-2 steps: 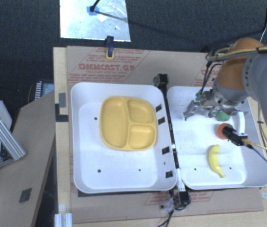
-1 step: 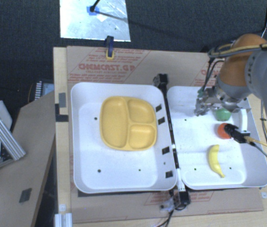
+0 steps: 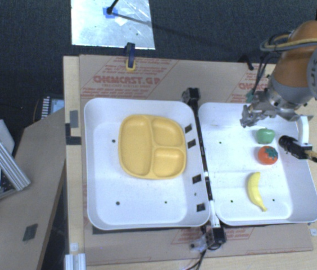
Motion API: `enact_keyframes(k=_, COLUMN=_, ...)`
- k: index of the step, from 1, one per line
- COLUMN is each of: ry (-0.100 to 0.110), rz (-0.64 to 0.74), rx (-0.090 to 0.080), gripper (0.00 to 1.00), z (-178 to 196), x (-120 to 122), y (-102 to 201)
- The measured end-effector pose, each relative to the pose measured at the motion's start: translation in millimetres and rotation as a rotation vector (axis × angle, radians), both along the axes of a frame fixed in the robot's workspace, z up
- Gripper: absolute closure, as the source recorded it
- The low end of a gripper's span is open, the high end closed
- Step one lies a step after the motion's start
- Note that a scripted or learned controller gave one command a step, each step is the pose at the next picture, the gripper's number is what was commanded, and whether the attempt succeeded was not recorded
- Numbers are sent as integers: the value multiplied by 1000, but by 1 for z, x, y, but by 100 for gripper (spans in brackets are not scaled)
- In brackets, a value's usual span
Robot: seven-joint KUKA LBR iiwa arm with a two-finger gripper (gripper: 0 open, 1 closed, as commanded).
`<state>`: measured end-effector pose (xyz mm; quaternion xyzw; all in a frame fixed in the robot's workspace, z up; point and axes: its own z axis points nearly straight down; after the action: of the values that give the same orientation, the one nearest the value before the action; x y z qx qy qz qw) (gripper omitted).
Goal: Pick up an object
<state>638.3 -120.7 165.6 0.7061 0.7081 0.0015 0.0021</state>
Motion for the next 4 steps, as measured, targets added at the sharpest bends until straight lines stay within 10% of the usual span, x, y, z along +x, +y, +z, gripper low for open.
enact_keyframes(k=2, ry=-2, rz=4, rx=0, gripper=100, z=106, x=14, y=7)
enact_keyframes(k=4, ry=5, rz=5, rx=2, gripper=100, z=87, x=-24, y=92)
